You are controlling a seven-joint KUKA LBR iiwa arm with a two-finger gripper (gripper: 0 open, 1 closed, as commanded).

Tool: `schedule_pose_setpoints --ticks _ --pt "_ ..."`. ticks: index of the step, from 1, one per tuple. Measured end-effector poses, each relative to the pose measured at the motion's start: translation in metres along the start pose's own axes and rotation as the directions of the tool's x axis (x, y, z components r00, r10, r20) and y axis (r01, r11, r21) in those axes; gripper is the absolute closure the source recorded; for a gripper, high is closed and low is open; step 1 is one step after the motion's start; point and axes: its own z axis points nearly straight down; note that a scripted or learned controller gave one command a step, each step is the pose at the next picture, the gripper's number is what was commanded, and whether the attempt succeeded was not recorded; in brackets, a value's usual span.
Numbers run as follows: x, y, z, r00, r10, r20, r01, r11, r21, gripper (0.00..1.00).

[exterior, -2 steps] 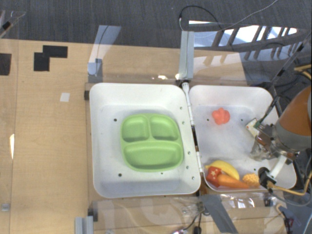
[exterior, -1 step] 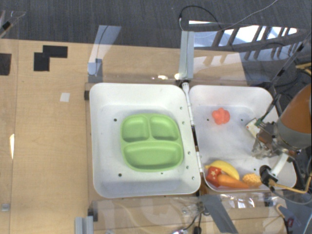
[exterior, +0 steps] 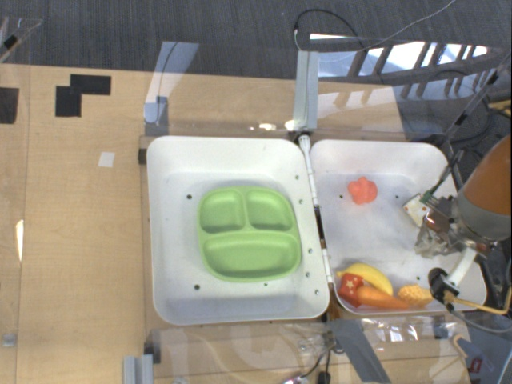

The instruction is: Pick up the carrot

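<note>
Over the right bin, the gripper hovers, its opening impossible to judge, near the carrot wedged beside a banana along the front wall.

Bright even overhead light; glare on white bins; window reflections upper right; slightly soft focus.

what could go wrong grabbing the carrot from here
1. The carrot lies packed against the banana, a red item and a yellow-orange item, so the hand may well catch a neighbour instead.
2. The cluster sits tight along the right bin's near wall, leaving little room to close around the carrot.
3. The hand is offset up and to the right of the carrot, so a straight descent would likely miss.
</note>
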Motion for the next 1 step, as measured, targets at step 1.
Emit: schedule_pose_setpoints --ticks 1 --pt "-0.0095 0.0006 0.0214 0.967 0.257 0.008 -0.257 0.966 0.008 1.00"
